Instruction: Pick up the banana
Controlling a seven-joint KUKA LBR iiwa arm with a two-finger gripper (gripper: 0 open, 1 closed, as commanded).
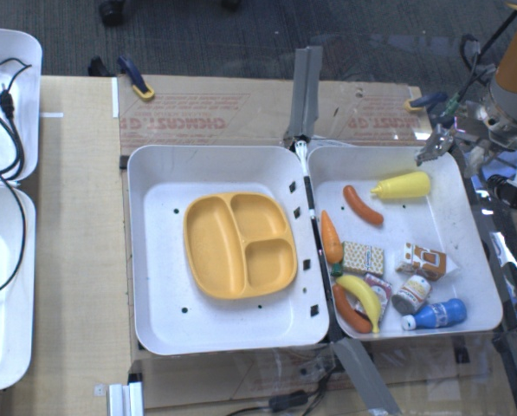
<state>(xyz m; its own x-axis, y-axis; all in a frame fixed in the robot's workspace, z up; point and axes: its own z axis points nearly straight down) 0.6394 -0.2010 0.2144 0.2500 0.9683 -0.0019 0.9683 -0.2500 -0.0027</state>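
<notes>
My metal two-finger claw [433,148] hangs at the far right rim; fingers' state I cannot tell; the curved yellow banana [365,296] lies toward the near-left, its long axis diagonal.

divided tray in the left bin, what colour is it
Yellow-orange, plain, no pattern; divided tray in the camera view.

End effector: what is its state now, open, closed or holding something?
End effector: over the right bin's far right corner, apart from the banana; open or closed cannot be told.

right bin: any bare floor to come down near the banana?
Bare floor sits between the yellow bottle and carton. The banana is crowded: sausage beneath, cracker pack above, can right. Left bin is bare around the tray.
</notes>
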